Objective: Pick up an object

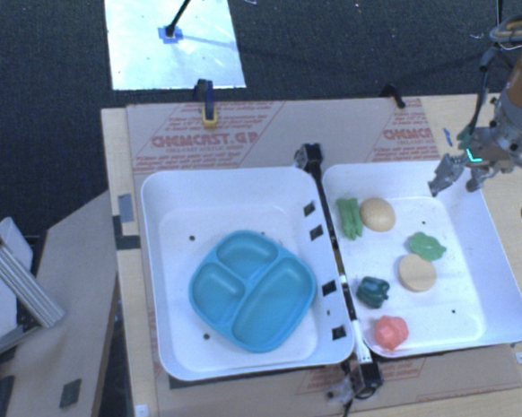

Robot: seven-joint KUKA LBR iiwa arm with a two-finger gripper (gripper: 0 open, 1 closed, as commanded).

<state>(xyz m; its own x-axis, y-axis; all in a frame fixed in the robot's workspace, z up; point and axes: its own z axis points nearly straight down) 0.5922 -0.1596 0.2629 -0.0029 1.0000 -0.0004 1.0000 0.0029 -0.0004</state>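
Camera view, from above at a slant. Two shallow white bins sit side by side on the table: the left bin [161, 256] and the right bin [494, 257]. The left bin carries one blue divided plate [251, 289] with three compartments, lying a little toward the near side.

The right bin carries six small objects. One green ridged piece [349, 217] lies at the far left, touching or just beside one pale yellow rounded piece [377, 214]. One green leafy piece [426, 246] lies toward the middle, with one tan flat disc [417, 273] just beside it on the near side. One dark green pepper-like piece [373, 290] lies by the divider between the bins. One pink-red lumpy piece [390, 332] lies at the near left corner.

My gripper [456, 177] hangs over the far right corner of the right bin, at its rim, with my arm entering from the right. Its two fingers stand apart at a moderate spread, and nothing lies between them. All six objects lie to the gripper's left and nearer the camera. The closest are the pale yellow rounded piece and the green leafy piece, both clearly apart from the fingers; the pink-red lumpy piece is the farthest.
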